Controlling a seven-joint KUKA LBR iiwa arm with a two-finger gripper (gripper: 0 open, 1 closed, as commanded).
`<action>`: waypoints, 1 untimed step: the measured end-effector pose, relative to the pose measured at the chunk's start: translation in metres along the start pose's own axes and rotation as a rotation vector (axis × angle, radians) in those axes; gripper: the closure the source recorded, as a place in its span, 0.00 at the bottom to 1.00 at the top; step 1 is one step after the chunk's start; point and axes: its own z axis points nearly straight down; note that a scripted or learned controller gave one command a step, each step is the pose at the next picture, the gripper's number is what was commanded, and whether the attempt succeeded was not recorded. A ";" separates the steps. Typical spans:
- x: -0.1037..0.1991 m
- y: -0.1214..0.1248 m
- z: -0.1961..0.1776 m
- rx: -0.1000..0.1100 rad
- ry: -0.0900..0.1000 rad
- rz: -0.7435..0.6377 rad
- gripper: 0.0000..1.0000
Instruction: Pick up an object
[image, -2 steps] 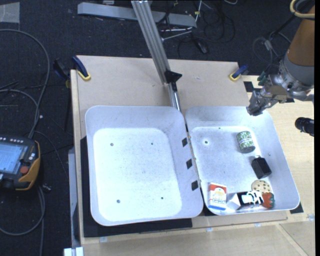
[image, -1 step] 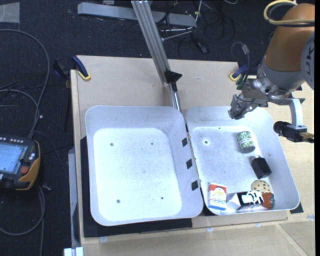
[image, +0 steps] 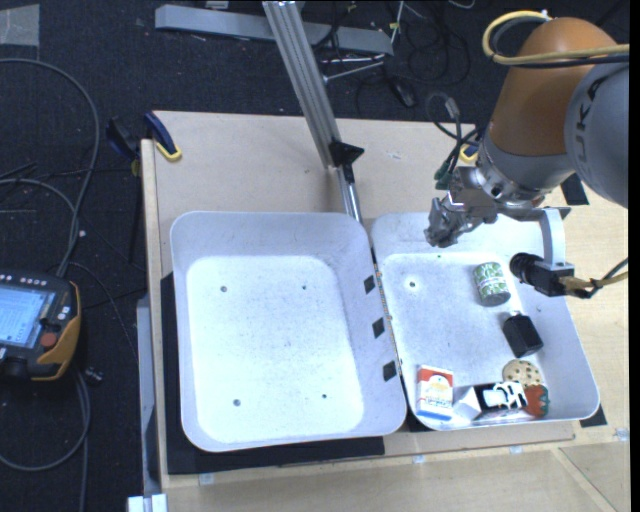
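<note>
Green-labelled can (image: 489, 282) lies in the right bin (image: 440, 330), near and right of my gripper (image: 441, 236), apart from it. Whether my fingers are spread or closed, I cannot tell.

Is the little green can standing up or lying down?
Lying down. The green can rests on its side on the right bin floor, with its round end facing up the picture.

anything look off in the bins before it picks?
Nothing spilled or broken. The objects crowd the right bin, several jammed in its near corner: a red-and-white box leans against the rim, and a black-and-white item lies beside it.
</note>
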 end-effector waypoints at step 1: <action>0.056 0.004 -0.003 -0.001 0.000 -0.001 1.00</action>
